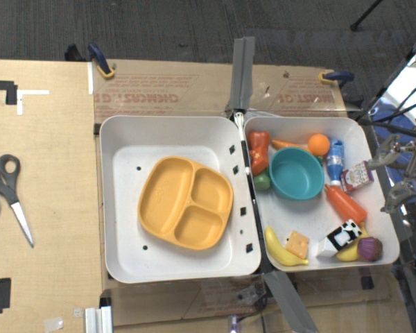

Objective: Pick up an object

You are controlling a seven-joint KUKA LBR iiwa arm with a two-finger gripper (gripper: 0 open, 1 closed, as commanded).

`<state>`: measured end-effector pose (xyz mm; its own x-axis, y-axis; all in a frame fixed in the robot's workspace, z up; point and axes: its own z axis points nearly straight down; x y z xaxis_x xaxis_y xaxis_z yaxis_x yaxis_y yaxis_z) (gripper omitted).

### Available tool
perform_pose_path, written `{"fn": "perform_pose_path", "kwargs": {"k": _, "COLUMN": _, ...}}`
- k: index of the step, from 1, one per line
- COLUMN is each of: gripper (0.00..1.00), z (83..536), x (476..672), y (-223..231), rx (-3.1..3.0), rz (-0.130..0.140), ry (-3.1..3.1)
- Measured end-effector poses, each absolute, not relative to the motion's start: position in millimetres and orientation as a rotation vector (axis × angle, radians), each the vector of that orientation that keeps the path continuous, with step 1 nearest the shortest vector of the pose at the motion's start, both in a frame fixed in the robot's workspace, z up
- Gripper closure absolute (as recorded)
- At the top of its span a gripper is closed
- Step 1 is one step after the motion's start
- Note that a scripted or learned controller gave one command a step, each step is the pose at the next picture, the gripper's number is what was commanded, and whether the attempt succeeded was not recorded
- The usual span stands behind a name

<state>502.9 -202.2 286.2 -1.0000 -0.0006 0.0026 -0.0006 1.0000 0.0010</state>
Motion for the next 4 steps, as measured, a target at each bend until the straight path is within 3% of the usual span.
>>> {"fn": "perform_pose_path", "kwargs": {"k": 1, "gripper": 0.0, "z": 160.9, "x": 480.2, "y": -221.9, "rx": 0.038, "rz": -0.003, "ry": -3.138}}
{"fn": "perform_pose_path", "kwargs": {"k": 2, "gripper": 0.0, "z": 108.5, "x": 514.3, "y": -204.7, "rx": 0.044, "rz": 0.007, "ry": -3.148}}
{"fn": "perform_pose_path", "kwargs": {"k": 3, "gripper": 0.0, "z": 105.5, "x": 525.2, "y": -185.7, "rx": 0.008, "rz": 0.02, "ry": -3.157}}
{"fn": "perform_pose_path", "kwargs": {"k": 4, "gripper": 0.0, "z": 107.3, "x": 619.8, "y": -162.8, "rx": -0.161, "rz": 0.019, "ry": -3.163}}
